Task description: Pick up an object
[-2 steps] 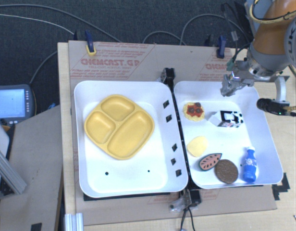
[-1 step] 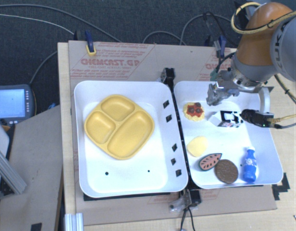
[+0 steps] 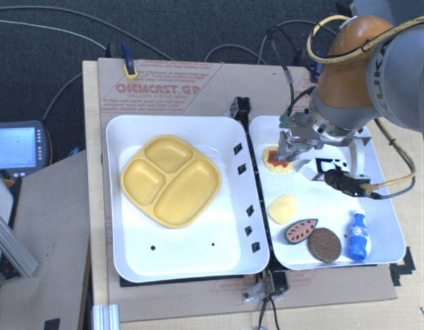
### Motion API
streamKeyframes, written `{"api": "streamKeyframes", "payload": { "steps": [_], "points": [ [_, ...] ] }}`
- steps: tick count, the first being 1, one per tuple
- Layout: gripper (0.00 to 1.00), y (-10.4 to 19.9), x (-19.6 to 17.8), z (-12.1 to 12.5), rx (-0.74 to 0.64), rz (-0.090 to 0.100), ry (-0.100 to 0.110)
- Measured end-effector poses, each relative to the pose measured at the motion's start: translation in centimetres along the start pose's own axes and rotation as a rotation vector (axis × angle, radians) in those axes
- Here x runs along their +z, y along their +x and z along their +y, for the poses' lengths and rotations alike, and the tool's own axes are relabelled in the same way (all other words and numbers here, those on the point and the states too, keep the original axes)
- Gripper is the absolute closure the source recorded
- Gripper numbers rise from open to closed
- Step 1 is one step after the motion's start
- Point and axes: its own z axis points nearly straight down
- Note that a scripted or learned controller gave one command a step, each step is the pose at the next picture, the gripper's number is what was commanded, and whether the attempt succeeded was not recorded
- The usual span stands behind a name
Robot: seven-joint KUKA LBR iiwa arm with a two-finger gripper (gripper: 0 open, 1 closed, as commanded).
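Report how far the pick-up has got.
Done: the arm has reached into the right bin, and the pincer sits low over a red and yellow item near the divider. In hand: nothing visibly lifted; that item lies on the bin floor. Left: grasp and raise it. The pale yellow piece, brown disc and blue bottle lie untouched.

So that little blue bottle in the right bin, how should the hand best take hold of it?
Probably from straight above, closing across the bottle's blue body at its middle. It lies flat on the bin floor, white cap pointing away from the camera, so its long sides are exposed. The brown round cookie sits close on one side, so the hand should squeeze across the narrow width and stay clear of it.
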Motion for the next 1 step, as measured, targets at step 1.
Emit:
{"api": "streamKeyframes", "payload": {
  "steps": [1],
  "points": [
    [1.00,4.61,0.19,-2.98,0.000,0.000,0.000]
  ]
}}
